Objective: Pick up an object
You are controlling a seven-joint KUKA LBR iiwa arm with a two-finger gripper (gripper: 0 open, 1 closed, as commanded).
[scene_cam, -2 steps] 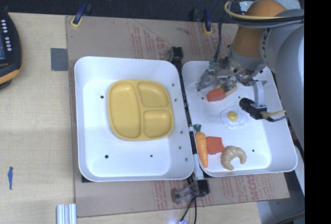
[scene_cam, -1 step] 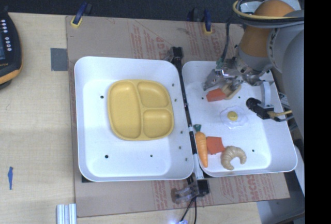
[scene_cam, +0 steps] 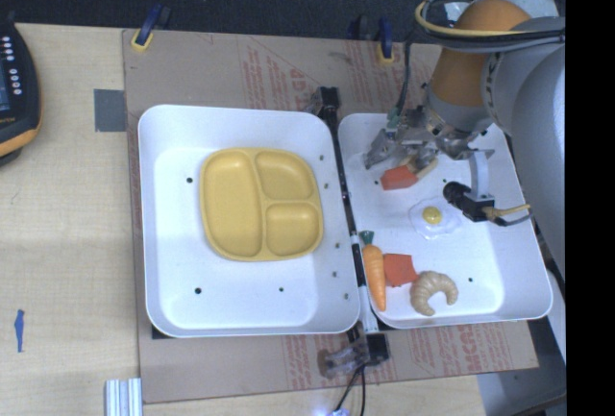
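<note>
1. The hand (scene_cam: 408, 153) hangs right by the small orange-red block (scene_cam: 397, 179) near the right white bin's (scene_cam: 500, 260) back edge; can't tell how wide it is.
2. The toy orange carrot (scene_cam: 374, 278) hugs that bin's left wall.

Arm (scene_cam: 473, 54): grey with an orange band, reaching in from the right over the right bin's far end.
Gripper (scene_cam: 402, 153): low over the right bin (scene_cam: 500, 275), just above a red piece (scene_cam: 398, 179); whether they touch cannot be told.
Egg (scene_cam: 434, 216): toy fried egg, mid-bin, near the red piece.
Carrot (scene_cam: 374, 276): along the right bin's left wall, green top pointing away.
Red block (scene_cam: 400, 267): just beside the carrot.
Croissant (scene_cam: 433, 290): at the near edge, next to the red block.
Left bin (scene_cam: 156, 212): holds a yellow three-part plate (scene_cam: 259, 203), lying flat at its centre.
</note>
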